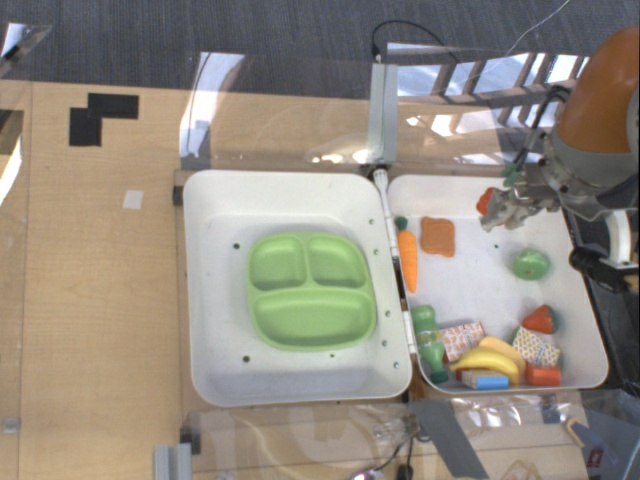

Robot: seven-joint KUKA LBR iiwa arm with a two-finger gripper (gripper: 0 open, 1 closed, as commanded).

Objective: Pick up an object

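Observation:
My gripper [503, 211] hangs over the far part of the right bin [590, 363], reaching in from the right under the orange-banded wrist. A small red-orange object [485, 201] sits right against the gripper's left side; whether it is held is unclear. Below the gripper lie a green round fruit [531, 264] and an orange-brown square piece [437, 236]. A carrot [407, 259] lies along the bin's left wall.
The left bin [215, 368] holds a green divided plate [311, 290]. Crowded in the right bin's near corner are a banana [488, 358], a red strawberry-like piece [539, 319], green items [426, 331], patterned blocks and a blue piece [490, 381].

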